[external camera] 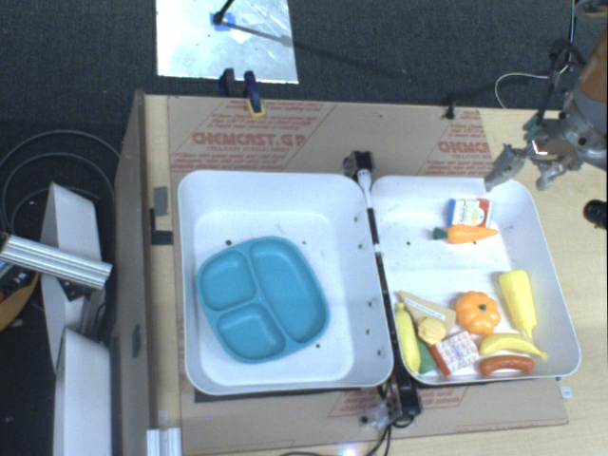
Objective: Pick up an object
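— Where's your hand (pixel 528 167)?
— Above the right bin's (pixel 556 283) far corner, fingers spread, gripping nothing.
— And the carrot (pixel 468 235)?
— In that bin, below and left of your hand, touching the carton (pixel 471 211).

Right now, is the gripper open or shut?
Open. The gripper hangs above the right bin's far corner with its two fingers spread apart, nothing between them.
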You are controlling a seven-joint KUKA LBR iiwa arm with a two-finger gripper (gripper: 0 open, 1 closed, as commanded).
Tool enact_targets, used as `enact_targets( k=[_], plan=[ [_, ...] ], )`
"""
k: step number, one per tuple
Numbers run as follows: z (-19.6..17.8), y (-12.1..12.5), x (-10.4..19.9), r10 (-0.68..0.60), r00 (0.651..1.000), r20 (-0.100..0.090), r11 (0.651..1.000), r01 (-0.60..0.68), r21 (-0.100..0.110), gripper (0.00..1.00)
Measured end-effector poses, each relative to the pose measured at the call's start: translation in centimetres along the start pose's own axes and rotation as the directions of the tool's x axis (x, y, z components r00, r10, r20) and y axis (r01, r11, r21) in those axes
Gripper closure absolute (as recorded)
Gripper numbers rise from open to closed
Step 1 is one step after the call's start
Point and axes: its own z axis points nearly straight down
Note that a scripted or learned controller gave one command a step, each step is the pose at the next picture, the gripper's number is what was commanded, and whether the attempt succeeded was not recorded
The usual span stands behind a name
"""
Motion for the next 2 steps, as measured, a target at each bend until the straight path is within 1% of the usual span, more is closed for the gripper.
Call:
enact_targets(
  k=[1,2],
  plan=[
    [11.2,-2.6,-3.7,0.006,1.000,-0.002,1.000,-0.006,0.012,0.00],
    [19.5,-7.9,-1.6,0.004,1.000,-0.004,1.000,-0.004,0.007,0.00]
  ],
)
